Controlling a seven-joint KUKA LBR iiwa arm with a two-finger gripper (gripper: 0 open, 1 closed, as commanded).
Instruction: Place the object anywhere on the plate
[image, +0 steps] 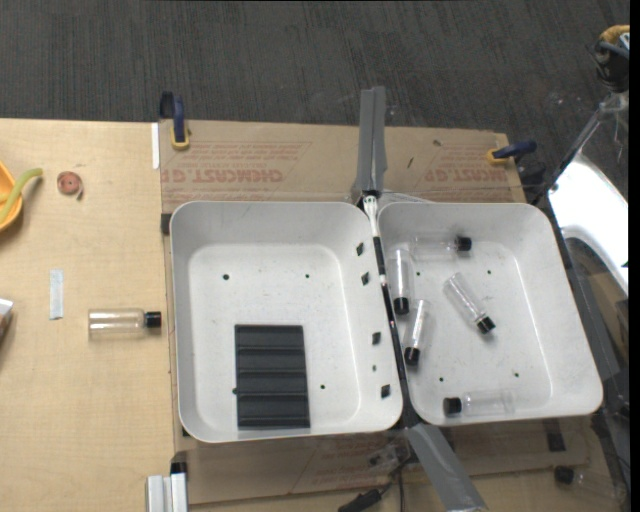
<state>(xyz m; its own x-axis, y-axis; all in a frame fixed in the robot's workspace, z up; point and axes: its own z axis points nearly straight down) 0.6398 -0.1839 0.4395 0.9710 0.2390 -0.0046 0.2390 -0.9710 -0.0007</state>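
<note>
Nearest the lens, a grey strip (440, 478) runs out from under the seam where the two bins meet. A second grey strip (372, 140) stands at the far end of that seam. How the jaws stand cannot be told, nor how the vials lie relative to them.

The right bin (560, 300) holds five clear vials with black caps, all lying on their sides:
- The far vial (438, 245) lies crosswise.
- The seam vial (400, 278) lies along the left wall.
- The lower seam vial (415, 325) lies just below it.
- The slanted vial (465, 300) lies near the middle.
- The near vial (482, 403) lies by the front wall.

The left bin (200, 330) holds one dark ribbed plate (270, 377), which lies flat near its front wall with none of the vials touching it.

A sixth vial (120, 320) lies on the wooden bench (90, 400), left of the bins.

Two clamps, the left clamp (172, 115) and the right clamp (510, 152), grip the cardboard (270, 165) under the bins.

A small reddish disc (68, 183) and a pale strip (56, 295) also lie on the bench. An orange-yellow thing (10, 195) is cut off at the left edge and cannot be identified.
</note>
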